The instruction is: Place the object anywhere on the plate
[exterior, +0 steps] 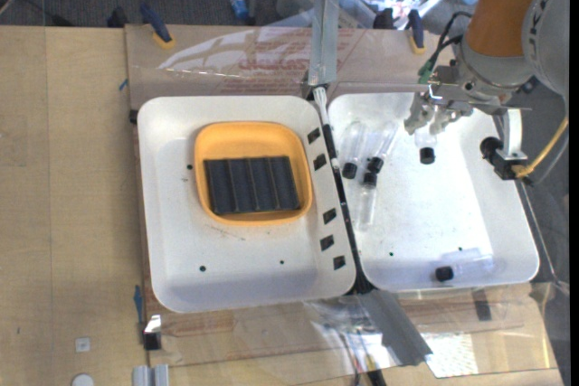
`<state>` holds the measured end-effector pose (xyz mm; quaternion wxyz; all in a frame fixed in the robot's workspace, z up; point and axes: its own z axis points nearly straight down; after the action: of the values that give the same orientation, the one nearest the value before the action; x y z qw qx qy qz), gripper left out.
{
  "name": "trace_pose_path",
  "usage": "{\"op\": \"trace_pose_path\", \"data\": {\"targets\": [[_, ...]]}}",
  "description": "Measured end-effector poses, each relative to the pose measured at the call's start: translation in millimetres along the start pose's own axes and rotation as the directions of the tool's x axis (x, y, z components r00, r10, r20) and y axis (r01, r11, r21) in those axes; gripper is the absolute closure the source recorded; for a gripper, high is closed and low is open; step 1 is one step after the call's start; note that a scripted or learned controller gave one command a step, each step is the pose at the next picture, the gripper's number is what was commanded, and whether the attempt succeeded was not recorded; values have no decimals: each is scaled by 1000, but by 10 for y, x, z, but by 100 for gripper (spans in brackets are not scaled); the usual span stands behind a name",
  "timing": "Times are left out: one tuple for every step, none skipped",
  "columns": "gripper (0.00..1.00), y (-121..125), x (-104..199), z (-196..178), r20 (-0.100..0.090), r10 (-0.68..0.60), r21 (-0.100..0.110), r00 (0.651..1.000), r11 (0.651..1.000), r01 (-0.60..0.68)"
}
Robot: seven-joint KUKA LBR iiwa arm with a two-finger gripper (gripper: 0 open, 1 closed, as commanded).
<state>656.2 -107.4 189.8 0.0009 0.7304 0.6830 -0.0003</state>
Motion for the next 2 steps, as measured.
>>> {"op": "trace_pose_path", "data": {"targets": [[100,94,306,-181,0,-188,-5,982,982,188],[100,63,693,-75,-3,-416,0,909,909,416]]}}
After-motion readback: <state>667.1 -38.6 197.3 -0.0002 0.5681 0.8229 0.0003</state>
